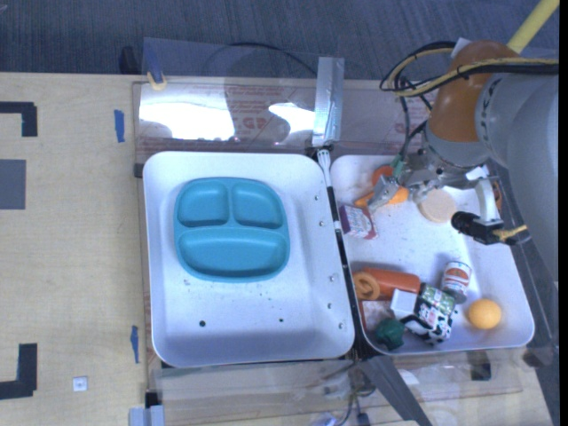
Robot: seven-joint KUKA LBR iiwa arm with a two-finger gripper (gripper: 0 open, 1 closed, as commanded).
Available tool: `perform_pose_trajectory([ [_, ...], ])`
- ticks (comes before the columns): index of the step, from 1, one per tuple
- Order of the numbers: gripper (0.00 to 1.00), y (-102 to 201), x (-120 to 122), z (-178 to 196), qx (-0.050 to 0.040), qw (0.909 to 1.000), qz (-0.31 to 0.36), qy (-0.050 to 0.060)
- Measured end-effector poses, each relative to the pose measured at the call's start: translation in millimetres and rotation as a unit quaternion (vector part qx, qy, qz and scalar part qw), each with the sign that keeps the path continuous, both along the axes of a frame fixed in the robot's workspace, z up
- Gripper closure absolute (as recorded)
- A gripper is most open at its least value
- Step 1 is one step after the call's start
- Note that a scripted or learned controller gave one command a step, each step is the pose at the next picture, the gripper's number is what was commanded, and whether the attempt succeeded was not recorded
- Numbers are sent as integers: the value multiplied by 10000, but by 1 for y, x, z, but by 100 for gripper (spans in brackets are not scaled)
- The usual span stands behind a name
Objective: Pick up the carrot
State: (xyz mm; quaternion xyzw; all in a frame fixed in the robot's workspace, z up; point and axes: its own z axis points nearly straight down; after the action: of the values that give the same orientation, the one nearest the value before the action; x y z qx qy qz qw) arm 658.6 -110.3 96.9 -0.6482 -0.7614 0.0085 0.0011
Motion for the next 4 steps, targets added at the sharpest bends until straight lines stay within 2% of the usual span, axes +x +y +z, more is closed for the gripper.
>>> perform_pose_trajectory([
  [1,100,1,-1,11,12,10000,11,37],
  [2,100,-8,-8,-11,66,9892,-1468,10],
  [3,100,-97,8,23,16,9209,-3897,-91],
  [4,0,-92,6,20,37,9216,-3882,1],
])
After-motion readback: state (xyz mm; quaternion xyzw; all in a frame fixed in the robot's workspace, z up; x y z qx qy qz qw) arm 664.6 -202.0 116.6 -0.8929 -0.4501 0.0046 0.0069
